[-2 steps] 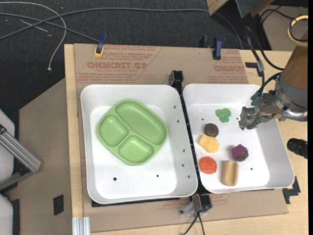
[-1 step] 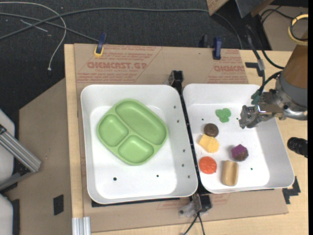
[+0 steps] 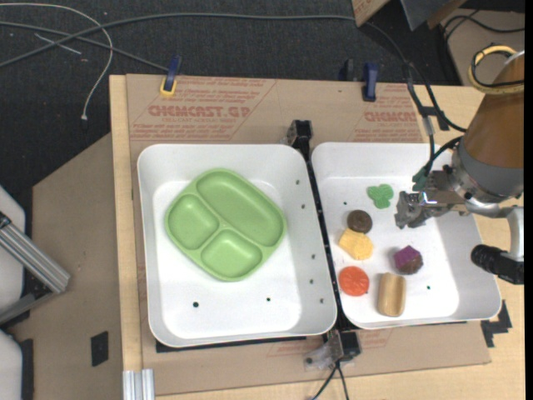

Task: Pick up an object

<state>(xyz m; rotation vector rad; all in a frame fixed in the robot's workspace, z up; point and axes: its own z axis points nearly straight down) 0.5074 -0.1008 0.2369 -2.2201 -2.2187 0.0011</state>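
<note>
Gripper (image 3: 405, 211) is hovering over right bin (image 3: 441, 302) w/ nothing between its fingers, grip state unclear, while the purple piece (image 3: 407, 259) is sitting just below it, prob. light, stiff plastic, slippery, best pinched across its middle.

pale green plate (image 3: 225, 223) in a white bin (image 3: 158, 173) (purple piece (image 3: 407, 259) alongside).
</note>
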